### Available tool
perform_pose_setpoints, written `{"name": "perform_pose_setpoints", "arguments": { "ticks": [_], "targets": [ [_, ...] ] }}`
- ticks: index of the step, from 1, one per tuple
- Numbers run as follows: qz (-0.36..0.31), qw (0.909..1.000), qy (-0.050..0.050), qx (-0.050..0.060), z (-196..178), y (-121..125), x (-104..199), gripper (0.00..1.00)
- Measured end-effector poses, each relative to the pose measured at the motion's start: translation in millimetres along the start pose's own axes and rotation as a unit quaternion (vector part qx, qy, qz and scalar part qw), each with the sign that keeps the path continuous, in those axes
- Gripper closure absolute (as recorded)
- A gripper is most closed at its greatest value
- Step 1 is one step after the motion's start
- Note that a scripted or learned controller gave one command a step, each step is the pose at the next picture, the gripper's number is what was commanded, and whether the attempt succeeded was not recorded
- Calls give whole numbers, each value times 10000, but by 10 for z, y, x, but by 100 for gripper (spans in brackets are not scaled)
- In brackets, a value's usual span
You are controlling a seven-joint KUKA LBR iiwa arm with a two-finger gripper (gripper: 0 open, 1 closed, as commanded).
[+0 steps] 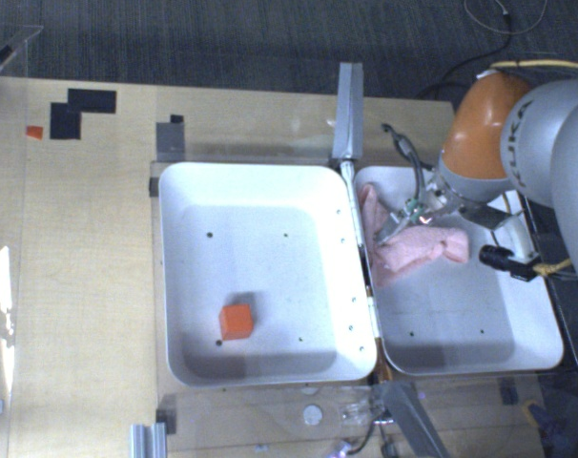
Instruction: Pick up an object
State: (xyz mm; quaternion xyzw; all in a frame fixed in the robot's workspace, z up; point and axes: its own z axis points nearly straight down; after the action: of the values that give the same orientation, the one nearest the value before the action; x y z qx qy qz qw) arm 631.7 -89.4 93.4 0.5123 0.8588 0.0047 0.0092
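Note:
A pink cloth lies crumpled in the right bin, against its left wall, with a strip running up toward the bin's back corner. My gripper is low over the cloth's upper part, its thin fingers pointing left and down into the folds. The grey arm with its orange band comes in from the right above it. An orange block sits alone in the left bin, near its front left.
A grey metal post stands at the back between the two bins. Black cables run along the right bin's right side. Black markers and a small orange square lie on the bench at far left.

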Motion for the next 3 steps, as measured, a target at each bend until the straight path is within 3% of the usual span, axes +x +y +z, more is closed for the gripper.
{"name": "perform_pose_setpoints", "arguments": {
  "ticks": [1,2,3],
  "targets": [
    [-7,10000,-5,7,-8,-522,-65,0],
    [-19,10000,-24,-36,-136,-477,-62,100],
    [-277,9996,26,37,-936,359,-25,100]
  ]
}}
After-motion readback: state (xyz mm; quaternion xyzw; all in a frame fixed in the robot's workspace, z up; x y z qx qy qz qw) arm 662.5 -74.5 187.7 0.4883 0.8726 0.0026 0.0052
